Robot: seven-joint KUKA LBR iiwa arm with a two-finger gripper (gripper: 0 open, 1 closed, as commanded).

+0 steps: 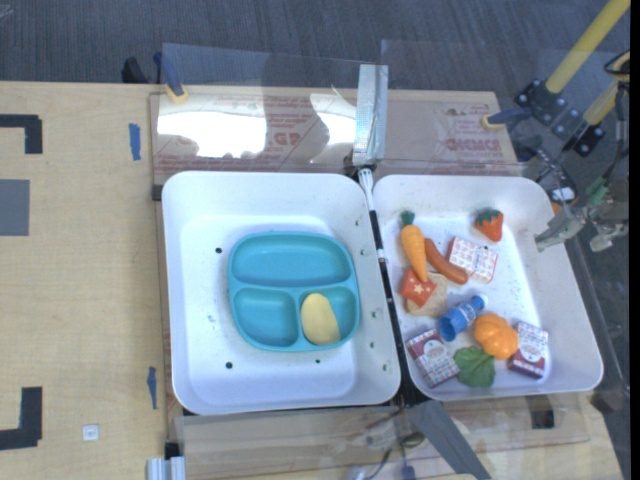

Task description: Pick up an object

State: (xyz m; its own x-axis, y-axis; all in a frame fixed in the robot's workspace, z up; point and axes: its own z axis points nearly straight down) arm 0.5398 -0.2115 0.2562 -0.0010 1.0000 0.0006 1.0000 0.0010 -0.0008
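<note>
toy carrot (pixel 413 251) well apart from perhaps the gripper (pixel 580 223), right edge

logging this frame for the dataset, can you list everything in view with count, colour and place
bins: 2, white, side by side on the bench
tray: 1, turquoise, three compartments, in the left bin
lemon-like fruit: 1, yellow, in the tray's lower right compartment
carrot: 1, orange with green top, right bin
sausage: 1, orange-red, beside the carrot
strawberry: 1, red, right bin's far side
cup: 1, blue, right bin's middle
small cartons: 3, red and white, right bin
arm: 1, at the right edge, partly seen
</note>
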